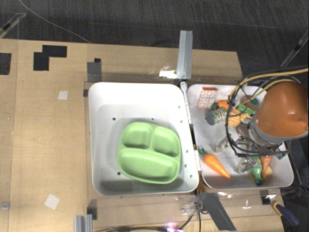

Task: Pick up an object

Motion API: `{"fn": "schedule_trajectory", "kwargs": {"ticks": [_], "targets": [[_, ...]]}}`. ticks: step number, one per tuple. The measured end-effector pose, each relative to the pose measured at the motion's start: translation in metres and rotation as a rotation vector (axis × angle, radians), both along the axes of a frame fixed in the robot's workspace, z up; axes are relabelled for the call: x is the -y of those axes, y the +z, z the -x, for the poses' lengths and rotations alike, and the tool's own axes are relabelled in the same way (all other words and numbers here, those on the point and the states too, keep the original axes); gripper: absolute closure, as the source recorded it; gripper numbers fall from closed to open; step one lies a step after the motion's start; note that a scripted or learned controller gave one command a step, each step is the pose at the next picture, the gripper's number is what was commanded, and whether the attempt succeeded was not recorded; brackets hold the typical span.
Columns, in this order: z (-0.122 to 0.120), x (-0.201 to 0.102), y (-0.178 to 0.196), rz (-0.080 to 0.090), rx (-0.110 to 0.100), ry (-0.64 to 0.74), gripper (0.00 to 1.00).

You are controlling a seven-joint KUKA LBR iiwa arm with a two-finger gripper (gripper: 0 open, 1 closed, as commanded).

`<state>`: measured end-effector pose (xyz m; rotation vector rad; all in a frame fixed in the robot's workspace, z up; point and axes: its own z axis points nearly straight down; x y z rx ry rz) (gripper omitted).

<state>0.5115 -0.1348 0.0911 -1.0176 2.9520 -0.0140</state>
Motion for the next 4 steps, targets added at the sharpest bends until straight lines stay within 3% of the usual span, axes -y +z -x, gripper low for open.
{"fn": "schedule_trajectory", "kwargs": {"ticks": [1, 2, 3, 4], "targets": [[-0.089, -0.051, -0.001, -0.008, -0.004, -0.148, 0.0], [-0.007, -0.048, 0.006, -0.005, -0.014, -0.159, 0.0], [0.009, -0.035, 0.013, -0.005, 0.002, -0.152, 0.0], [0.004, -0.047, 0.001, -0.001, 0.001, -0.109, 0.0]]}}
